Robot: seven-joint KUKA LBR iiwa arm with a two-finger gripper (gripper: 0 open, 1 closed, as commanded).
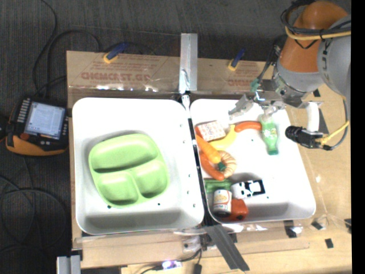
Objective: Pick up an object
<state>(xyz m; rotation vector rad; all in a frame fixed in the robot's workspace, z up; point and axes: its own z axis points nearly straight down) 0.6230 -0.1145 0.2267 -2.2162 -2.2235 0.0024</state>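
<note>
Two white bins sit side by side on the bench. The left bin (82, 210) carries a green divided tray (129, 168), which lies tilted near the bin's middle. The right bin (296, 187) holds the loose objects, mostly crowded along its left wall. Near the far-left corner lies a small printed card (212, 130), with a yellow banana (225, 141) just beside it. An orange carrot (206, 150) runs along the left wall toward a ring-shaped pastry (226, 161), which it touches. At the near-left corner stands a jar (222, 200) with a red item (239, 209) against it, and a black-and-white block (251, 187) lies just beside them. An orange-red piece (247, 126) lies near the far edge, its end close to a green bottle (270, 134), which lies toward the far-right part of the bin. The arm (308, 39) reaches in over the far-right corner. The gripper (255, 103) hangs above the far edge, its fingers spread apart with nothing between them, one near the orange-red piece and the other near the bottle's top.
</note>
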